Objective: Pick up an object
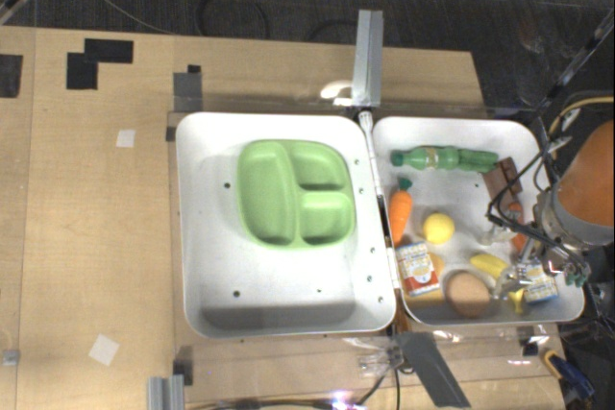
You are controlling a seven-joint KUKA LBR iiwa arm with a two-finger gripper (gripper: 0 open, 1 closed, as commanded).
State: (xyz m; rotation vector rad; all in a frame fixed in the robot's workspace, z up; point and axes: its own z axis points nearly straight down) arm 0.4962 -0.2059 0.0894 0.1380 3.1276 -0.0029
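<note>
Wooden bench bearing two white bins side by side.

right bin: green bottle lying along far wall; carrot by left wall. lemon mid-bin; brown ball, carton near front.

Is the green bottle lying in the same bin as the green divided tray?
No, the green bottle lies in the right bin, while the green divided tray sits in the left bin.

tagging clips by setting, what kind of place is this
Probably a robotics lab bench, not a home: two shallow white plastic bins sit side by side on a wooden benchtop over dark carpet, one holding a green divided tray, the other toy food like a small orange carrot.
</note>
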